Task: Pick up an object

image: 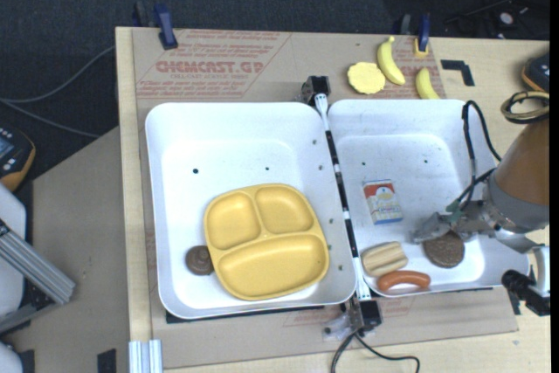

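Observation:
The right bin (410,131) holds a small white carton (382,201), a tan bread roll (384,258), a red sausage (403,280) and a brown round cookie (445,250). My gripper (439,227) reaches in from the right and hangs low just above the cookie's upper left edge. The left bin (218,135) holds a yellow divided plate (265,238) and a small brown disc (199,259) to its left.
On the board behind the bins lie two bananas (391,61) (426,84) and a yellow round piece (366,78). A black cable (469,131) runs down over the right bin's far right corner toward the arm (524,179).

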Available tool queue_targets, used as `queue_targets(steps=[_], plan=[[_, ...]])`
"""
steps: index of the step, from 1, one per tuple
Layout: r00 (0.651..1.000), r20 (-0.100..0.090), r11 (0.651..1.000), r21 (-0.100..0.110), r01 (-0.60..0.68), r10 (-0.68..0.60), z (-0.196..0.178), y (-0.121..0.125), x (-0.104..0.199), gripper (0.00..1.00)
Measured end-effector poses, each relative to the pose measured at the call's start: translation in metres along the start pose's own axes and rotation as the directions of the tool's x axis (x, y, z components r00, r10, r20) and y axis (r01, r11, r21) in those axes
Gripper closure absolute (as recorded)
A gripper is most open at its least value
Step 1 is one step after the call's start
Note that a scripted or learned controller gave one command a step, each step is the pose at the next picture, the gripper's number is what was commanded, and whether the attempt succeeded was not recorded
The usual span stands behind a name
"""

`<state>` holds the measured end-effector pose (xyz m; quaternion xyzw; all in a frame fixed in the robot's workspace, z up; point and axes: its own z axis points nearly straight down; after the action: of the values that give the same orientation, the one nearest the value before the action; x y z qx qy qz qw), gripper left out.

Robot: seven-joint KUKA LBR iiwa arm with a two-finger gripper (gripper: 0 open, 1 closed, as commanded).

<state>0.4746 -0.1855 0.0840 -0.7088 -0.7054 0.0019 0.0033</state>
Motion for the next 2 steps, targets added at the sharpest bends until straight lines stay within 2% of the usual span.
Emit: queue_targets(steps=[1,2], plan=[[1.000,0.004,1.000,-0.017,0.012,-0.012,-0.003,0.115,0.008,0.00],[1.000,-0.002,1.000,0.002,-0.002,0.002,0.000,-0.002,-0.006,0.00]])
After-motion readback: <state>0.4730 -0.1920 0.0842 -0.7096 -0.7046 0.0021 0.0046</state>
